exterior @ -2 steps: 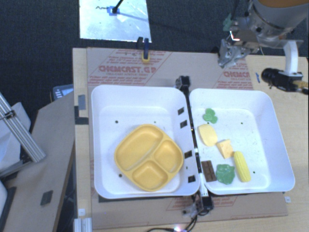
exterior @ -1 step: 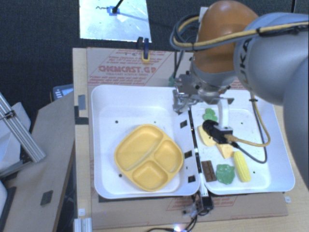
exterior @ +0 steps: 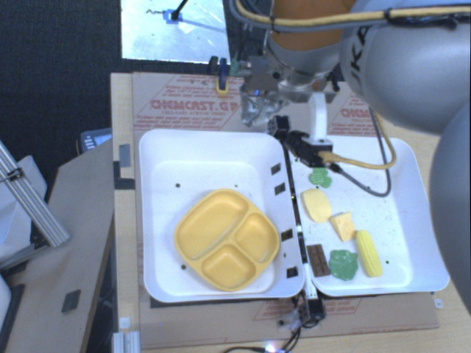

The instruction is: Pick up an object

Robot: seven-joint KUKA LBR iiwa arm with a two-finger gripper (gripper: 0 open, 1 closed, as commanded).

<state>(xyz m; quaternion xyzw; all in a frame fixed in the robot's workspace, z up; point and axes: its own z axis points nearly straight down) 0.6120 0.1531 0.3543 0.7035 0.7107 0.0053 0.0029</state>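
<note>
My gripper (exterior: 257, 113) hangs over the far rim of the left bin (exterior: 162, 197), close to the divider between the two bins, and nothing shows in it. The right bin (exterior: 401, 197) holds several small food toys. A small green piece (exterior: 320, 176) lies nearest the gripper. Toward the front come a pale yellow slice (exterior: 317, 205), a yellow wedge (exterior: 342, 226) and a corn cob (exterior: 368, 253). At the front lie a green leafy piece (exterior: 343, 264) and a brown chocolate bar (exterior: 317, 259). All of them are well in front of the gripper.
A yellow divided plate (exterior: 227, 239) lies in the front half of the left bin. The big grey arm covers the back right of the right bin. Cardboard (exterior: 184, 103) lies under both bins.
</note>
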